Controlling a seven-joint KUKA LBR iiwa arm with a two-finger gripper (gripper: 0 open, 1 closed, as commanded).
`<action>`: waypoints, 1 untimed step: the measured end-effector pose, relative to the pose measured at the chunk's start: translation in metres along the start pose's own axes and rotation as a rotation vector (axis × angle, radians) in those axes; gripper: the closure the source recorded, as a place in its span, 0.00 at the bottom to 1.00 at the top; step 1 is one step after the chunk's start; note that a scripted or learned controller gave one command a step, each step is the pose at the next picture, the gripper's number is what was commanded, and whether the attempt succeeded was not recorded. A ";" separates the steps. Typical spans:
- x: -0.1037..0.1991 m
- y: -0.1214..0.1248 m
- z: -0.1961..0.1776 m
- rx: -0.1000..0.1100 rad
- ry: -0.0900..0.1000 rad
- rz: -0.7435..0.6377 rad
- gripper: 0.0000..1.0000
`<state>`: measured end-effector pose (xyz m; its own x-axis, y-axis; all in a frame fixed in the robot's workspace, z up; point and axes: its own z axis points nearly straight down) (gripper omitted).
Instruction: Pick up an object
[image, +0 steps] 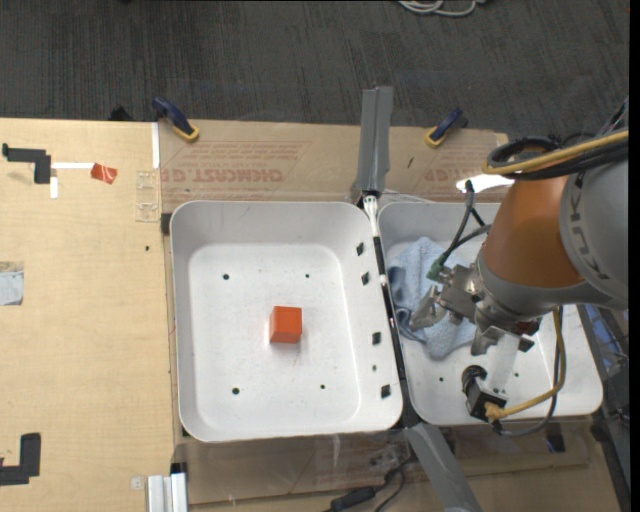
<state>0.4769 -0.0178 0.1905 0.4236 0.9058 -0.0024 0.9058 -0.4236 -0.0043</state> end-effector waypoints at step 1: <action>-0.001 0.001 -0.008 0.002 -0.002 0.003 1.00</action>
<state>0.4774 -0.0188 0.1986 0.4261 0.9047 -0.0045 0.9047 -0.4261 -0.0060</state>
